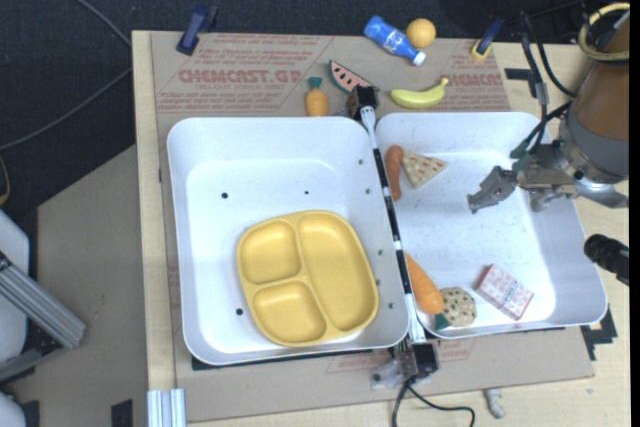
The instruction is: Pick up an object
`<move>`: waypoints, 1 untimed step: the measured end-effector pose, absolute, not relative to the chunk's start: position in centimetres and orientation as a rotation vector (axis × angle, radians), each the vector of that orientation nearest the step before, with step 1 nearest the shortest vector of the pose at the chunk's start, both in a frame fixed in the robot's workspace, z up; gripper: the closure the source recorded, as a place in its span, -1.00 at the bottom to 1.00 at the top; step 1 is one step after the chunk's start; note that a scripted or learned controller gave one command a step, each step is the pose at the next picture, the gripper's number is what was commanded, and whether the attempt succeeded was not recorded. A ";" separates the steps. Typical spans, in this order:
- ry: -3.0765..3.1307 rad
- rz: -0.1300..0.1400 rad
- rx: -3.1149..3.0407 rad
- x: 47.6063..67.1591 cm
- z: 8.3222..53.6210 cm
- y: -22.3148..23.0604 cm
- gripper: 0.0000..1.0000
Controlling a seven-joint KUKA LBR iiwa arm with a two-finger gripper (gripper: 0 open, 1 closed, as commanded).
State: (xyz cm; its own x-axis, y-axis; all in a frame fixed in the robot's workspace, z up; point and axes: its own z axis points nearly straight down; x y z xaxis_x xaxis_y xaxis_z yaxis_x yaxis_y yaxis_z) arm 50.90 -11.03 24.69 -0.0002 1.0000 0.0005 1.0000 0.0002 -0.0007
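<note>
Arm [600,105]: brown-orange rounded band above the wrist, grey metal housing below it. Black cables run down along its left side. Pincer [492,193]: dark grey, angular, two short fingers, on a lighter grey wrist block at frame right.

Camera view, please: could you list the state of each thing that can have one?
gripper: above the right bin, nothing between its fingers
yellow tray: flat in the left bin, compartments bare
carrot: lying by the right bin's left wall
cookie: flat, beside the carrot
blue bottle: on its side, behind the bins
</note>
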 end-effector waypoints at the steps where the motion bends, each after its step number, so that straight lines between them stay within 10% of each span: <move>1: -2.223 -0.001 -2.222 58.1 20.9 -10.2 -1.00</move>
State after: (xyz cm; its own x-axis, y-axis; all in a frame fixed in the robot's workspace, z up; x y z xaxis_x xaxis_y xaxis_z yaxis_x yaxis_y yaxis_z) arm 58.07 -10.20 20.86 -0.0007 1.0000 -0.0003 1.0000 0.0007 0.0013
